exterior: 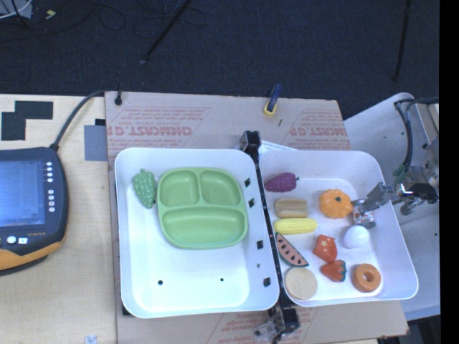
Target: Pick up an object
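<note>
A white egg (pixel 355 236) lies in the right bin (pixel 391 192), toward its right side, and the gripper (pixel 364 213) sits just above and beside it — the metal fingertips close to the egg's upper edge, though whether they touch it cannot be told. Nothing is seen between the fingers, and whether they are spread or closed is not clear at this size. Just left of the gripper is a small orange pumpkin (pixel 335 203), near the fingers but apart from them.

The gripper reaches in low from the right, slanting down and leftward over the bin's right wall; behind it only thin linkage, cables and a grey bracket are seen, and the rest of the arm is cut off at the right.

Around the egg lie more toy foods: a strawberry (pixel 325 247), a red pepper (pixel 334 269), a doughnut (pixel 366 277), a round cracker (pixel 301 283), a watermelon slice (pixel 290 251), a corn cob (pixel 295 226), a bread roll (pixel 291 208) and a purple eggplant (pixel 281 183). The left bin (pixel 186 292) holds a green divided plate (pixel 201 208) with green grapes (pixel 144 188) just beside its left edge.
</note>
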Action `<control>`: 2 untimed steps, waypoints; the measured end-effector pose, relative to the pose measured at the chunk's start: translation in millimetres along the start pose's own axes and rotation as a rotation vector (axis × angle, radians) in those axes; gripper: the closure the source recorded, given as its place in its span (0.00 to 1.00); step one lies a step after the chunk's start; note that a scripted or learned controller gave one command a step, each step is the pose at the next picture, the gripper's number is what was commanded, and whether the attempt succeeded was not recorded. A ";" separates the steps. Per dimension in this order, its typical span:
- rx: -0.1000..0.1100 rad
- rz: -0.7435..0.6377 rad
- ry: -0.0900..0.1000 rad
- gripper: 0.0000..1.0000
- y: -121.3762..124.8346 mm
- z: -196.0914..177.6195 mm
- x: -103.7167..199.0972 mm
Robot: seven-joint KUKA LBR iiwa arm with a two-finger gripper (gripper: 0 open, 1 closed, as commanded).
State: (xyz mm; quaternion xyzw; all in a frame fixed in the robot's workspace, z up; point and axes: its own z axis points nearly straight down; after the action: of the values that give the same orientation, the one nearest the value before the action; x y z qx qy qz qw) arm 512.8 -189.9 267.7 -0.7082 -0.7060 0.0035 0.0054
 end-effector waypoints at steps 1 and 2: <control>-0.011 -0.003 -0.002 0.00 1.6 -5.8 0.8; -0.012 -0.004 -0.002 0.00 0.4 49.8 6.1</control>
State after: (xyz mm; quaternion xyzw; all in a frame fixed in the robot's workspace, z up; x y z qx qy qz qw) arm 512.6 -183.6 218.0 -0.7069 -0.7073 0.0001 0.0006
